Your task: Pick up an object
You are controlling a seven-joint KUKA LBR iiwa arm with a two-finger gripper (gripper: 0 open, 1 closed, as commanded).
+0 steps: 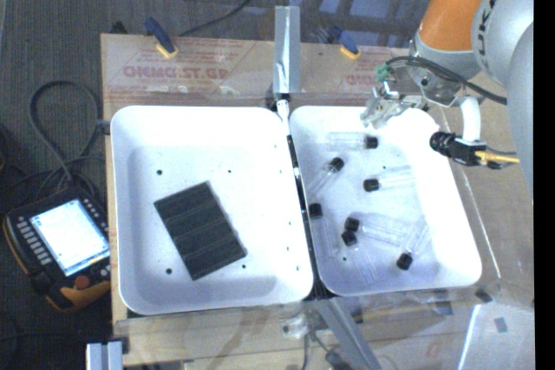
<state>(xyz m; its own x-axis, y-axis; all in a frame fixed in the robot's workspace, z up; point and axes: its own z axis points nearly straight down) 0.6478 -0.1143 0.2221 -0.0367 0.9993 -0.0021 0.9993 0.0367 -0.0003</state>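
While the gripper is hovering over the right bin's far rim, its opening impossible to judge, clear black-capped vials are lying scattered across the bin's floor below.

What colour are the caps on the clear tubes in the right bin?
Black, seen in the camera view, for example the cap on a clear tube in the right bin.

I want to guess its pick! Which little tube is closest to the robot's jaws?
The clear tube at the right bin's top edge, black cap pointing right, just below the gripper. The others lie farther down.
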